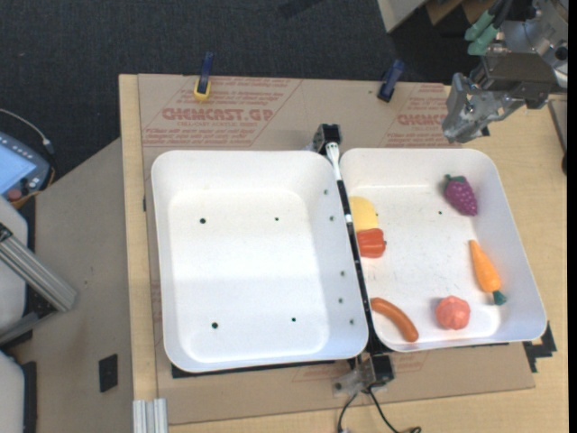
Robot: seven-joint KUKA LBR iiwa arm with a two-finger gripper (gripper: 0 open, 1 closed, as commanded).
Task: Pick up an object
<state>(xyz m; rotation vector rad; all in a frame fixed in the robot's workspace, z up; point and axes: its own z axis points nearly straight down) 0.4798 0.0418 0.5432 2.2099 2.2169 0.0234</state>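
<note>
One sausage (pixel 395 319), tomato (pixel 453 312), carrot (pixel 485 271), pepper (pixel 370 242), lemon (pixel 362 211), grapes (pixel 461 195) below gripper (pixel 466 115); jaw state unclear; two white bins (pixel 171 242), cardboard bench (pixel 270 106).

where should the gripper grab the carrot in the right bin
Take the carrot across its thick orange middle, coming straight down from above. It lies flat and elongated, clear of the tomato and the bin wall, so closing across its narrow width looks most secure.

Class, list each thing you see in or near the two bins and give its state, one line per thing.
pincer: raised beyond the right bin's far edge, nothing seen in it
purple grapes: lying in the right bin, far side
carrot: lying flat, near right wall
red tomato: resting near front edge
sausage: lying flat, front left
red pepper: against the left wall
yellow item: beside the pepper
left bin: flat on the bench
</note>
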